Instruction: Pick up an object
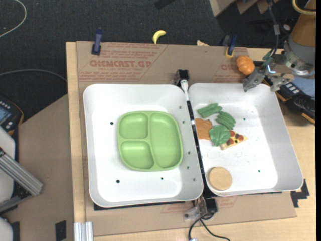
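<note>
while poised above the right bin's [281, 134] far corner, claw [257, 79] state unclear, touching nothing, holding nothing

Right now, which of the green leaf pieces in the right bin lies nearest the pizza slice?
The lowest leaf, the one lying against the pizza slice. The other two sit higher in the bin: one at the top left of the pile, one beside it.

Red lettering is showing on the flat brown cardboard sheet [125, 59] lying under the bins, reading "CHEMCAST" followed by a few unclear letters; smaller red lines beside it are staying too blurred to read.
</note>
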`<state>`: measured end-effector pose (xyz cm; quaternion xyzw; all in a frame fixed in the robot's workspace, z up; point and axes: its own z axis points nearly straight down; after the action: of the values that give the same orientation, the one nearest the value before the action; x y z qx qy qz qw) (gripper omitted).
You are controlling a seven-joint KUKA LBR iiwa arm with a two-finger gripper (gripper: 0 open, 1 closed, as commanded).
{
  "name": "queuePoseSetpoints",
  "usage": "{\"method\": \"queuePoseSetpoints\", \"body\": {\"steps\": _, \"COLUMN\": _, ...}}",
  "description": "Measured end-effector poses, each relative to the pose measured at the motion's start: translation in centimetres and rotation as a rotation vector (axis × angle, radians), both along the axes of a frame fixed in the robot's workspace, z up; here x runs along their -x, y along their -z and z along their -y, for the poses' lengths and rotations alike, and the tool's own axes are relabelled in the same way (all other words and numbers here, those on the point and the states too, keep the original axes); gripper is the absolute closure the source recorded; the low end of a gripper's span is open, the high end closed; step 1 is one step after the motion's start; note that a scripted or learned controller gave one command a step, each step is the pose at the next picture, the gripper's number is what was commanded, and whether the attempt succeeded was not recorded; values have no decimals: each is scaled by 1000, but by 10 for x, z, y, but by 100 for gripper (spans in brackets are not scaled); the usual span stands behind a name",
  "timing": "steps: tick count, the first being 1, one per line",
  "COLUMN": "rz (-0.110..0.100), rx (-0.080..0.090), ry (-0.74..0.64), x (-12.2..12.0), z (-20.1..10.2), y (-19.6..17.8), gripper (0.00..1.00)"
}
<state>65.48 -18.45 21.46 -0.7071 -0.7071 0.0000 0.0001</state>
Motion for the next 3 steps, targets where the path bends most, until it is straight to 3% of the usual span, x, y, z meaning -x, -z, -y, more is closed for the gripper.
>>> {"method": "queuePoseSetpoints", "body": {"steps": 1, "rz": -7, "rx": -1, "ry": 4, "x": 25, "z": 42, "y": 75, "gripper": 0}}
{"method": "queuePoseSetpoints", "body": {"steps": 2, "rz": 0, "rx": 0, "ry": 2, "x": 79, "z": 40, "y": 23, "gripper": 0}}
{"method": "queuePoseSetpoints", "body": {"steps": 3, "rz": 9, "rx": 5, "ry": 3, "x": 140, "z": 41, "y": -69, "gripper": 0}}
